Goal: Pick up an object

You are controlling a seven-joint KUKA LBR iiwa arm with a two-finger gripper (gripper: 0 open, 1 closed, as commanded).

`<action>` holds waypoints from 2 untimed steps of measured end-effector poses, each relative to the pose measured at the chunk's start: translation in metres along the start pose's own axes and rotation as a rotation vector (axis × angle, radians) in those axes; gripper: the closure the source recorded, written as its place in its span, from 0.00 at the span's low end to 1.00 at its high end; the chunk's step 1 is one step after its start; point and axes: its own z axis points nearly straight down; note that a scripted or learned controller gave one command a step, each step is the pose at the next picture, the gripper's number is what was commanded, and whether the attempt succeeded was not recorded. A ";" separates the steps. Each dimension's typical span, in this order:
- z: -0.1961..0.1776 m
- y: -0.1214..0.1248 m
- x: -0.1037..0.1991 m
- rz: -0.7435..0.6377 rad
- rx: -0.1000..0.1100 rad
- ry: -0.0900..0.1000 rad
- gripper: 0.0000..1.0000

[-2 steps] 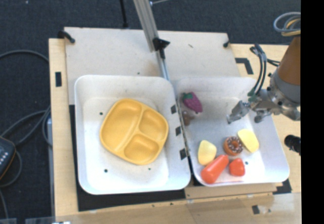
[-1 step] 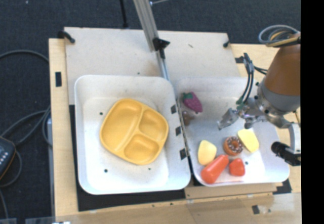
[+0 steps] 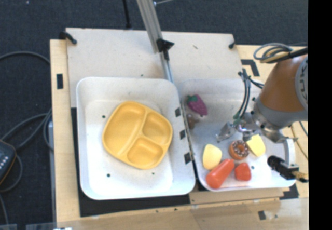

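Crowding the end effector (image 3: 239,131): doughnut (image 3: 239,149), yellow pieces (image 3: 211,156), red pieces (image 3: 220,173).

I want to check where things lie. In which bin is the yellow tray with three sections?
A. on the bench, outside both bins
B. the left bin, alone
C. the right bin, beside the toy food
B: the yellow tray lies flat inside the left bin, while the toy food is in the right bin.

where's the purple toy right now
The purple toy lies in the right bin, near its upper left corner, apart from the cluster of yellow and red toys lower down.
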 end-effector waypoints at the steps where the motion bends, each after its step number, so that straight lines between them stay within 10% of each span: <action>1: -0.015 0.003 -0.001 0.003 -0.010 -0.001 1.00; 2: -0.076 -0.003 -0.005 -0.002 -0.013 -0.003 1.00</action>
